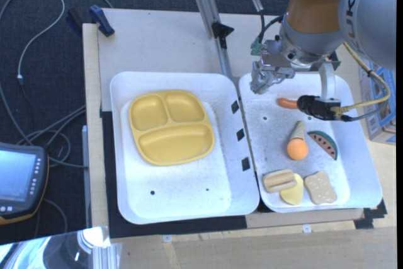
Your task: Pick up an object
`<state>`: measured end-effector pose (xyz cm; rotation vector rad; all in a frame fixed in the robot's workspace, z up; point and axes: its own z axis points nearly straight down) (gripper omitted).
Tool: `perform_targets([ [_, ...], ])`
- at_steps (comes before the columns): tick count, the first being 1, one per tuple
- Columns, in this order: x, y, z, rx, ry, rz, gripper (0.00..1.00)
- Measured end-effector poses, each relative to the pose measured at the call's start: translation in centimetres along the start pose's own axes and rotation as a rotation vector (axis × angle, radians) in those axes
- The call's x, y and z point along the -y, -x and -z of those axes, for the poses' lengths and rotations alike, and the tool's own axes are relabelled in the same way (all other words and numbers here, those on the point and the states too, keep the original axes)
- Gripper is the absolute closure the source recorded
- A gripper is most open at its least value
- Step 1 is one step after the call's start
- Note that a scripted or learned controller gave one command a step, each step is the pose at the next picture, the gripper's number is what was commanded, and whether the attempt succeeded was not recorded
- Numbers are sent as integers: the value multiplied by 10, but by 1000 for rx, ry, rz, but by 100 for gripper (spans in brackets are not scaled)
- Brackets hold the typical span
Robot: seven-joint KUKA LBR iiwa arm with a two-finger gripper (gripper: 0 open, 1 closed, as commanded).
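Observation:
My gripper point(259, 84) hangs over the far left corner of the right bin point(368, 164), with nothing visible between its fingers. In that bin lie an orange carrot piece point(287, 103), an ice cream cone with an orange scoop point(297, 142), a watermelon slice point(323, 143), a hot dog bun point(278, 180), a yellow cheese wedge point(292, 193) and a toast slice point(320, 188). The carrot is just right of the gripper. The toy foods sit nearer the front of the bin.
The left bin point(126, 179) holds a yellow divided plate point(171, 126). A slanted metal pole point(204, 3) rises behind the bins. A black cable connector point(318, 106) hangs beside the carrot. Cables and a tablet point(19, 179) lie on the floor at left.

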<state>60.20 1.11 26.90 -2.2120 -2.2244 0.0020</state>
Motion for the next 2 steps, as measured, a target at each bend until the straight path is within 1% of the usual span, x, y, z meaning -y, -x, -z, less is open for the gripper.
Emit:
perform_targets([
  [2, 47, -84, -21, 0, -1, 0, 100],
])
